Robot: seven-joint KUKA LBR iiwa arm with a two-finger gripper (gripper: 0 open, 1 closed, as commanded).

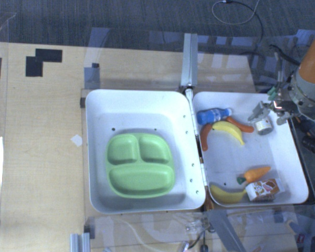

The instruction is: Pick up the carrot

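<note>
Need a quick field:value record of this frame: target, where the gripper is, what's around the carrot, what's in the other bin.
target: carrot, lying in right bin, near its front edge
gripper: gripper at the bin's far right, above a small white cup-like object, apart from the carrot
carrot neighbours: carton just in front, banana to its front-left
other right-bin items: blue bottle, second banana, red-orange strips
left bin: green divided tray
grasp status: carrot not held
</note>
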